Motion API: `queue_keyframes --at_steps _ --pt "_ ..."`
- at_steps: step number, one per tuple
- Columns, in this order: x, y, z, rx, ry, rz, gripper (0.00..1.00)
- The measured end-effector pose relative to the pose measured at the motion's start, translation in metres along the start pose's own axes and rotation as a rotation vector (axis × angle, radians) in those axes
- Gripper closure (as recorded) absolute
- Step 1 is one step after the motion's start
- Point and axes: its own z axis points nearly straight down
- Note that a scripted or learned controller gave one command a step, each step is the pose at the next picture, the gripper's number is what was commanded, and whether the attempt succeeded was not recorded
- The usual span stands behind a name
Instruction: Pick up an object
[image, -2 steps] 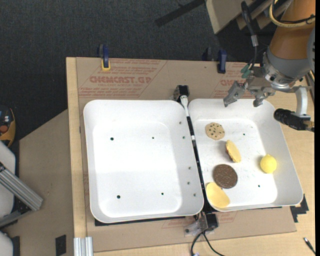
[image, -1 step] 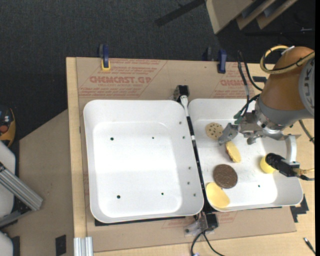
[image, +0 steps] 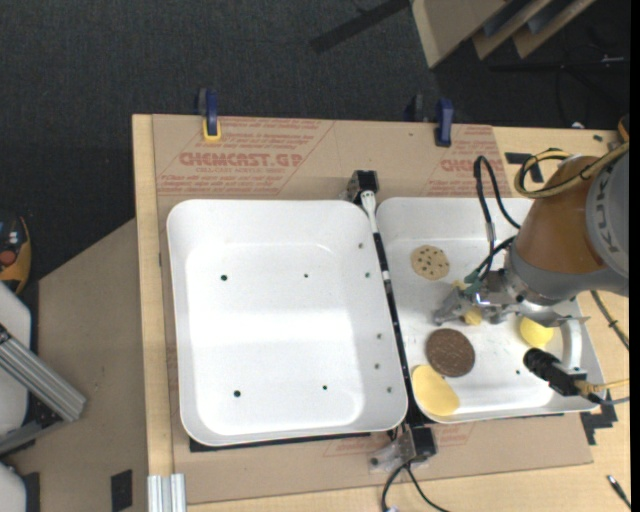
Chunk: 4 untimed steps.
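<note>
Lying flat in the right bin (image: 470, 215), the round brown disc (image: 450, 352) sits just below and left of the end effector (image: 462, 306), whose grip state I cannot tell from here.

Arm (image: 600, 215): grey casing is showing above a broad orange band.
Wrist: pale grey metal is gleaming below the band.
Cables (image: 487, 205): black leads are looping along the arm, yellow ones curling behind it.
Gripper (image: 462, 303): small, silvery metal.
</note>
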Motion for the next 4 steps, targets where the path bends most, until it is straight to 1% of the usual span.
queue_keyframes --at_steps 1,2,3,4 --pt "0.001 0.003 -0.015 -0.011 -0.003 -0.002 1.0" --pt "0.116 0.053 -0.111 -0.022 0.001 -0.018 1.0" --pt "0.181 0.075 -0.315 -0.029 0.0 -0.012 1.0" --pt "0.261 0.044 -0.235 0.002 0.0 -0.013 1.0"
